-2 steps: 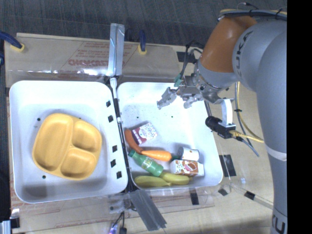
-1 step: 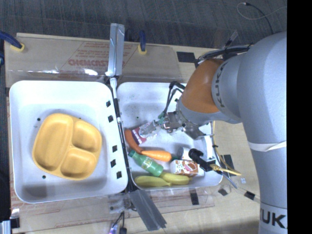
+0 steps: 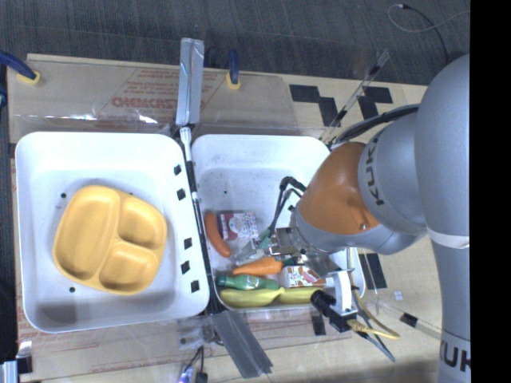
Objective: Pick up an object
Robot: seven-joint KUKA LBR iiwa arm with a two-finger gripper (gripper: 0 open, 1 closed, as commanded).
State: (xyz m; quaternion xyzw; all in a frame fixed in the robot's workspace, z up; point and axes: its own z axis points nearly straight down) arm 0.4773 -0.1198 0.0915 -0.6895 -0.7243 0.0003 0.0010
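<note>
My arm reaches in from the right and bends down over the right bin [image 3: 239,154], its orange band hanging above the near corner, so my gripper [image 3: 271,246] sits low among the things heaped there; the wrist hides the tips, and I cannot tell whether the tool is apart, together or clamped on anything. The things I might take are crowded along that bin's near edge, which is why I have come in at this end: a sausage [image 3: 215,234] lies at a slant by the left wall, a small packet [image 3: 239,226] just beside it, a carrot [image 3: 257,268] below them, a green bottle [image 3: 239,282] touching the carrot, a banana [image 3: 255,296] along the bin's front wall, and a little carton [image 3: 302,276] close under my wrist. My tool looks nearest the packet and the carrot, so I judge one of those to be my target, though nothing shows as lifted. The pile is tight, and I reckon a close grasp could nudge neighbours or catch two at once. The left bin [image 3: 32,214] bears a yellow divided tray [image 3: 109,238], lying well apart from my reach and, I think, no part of this pick
</note>
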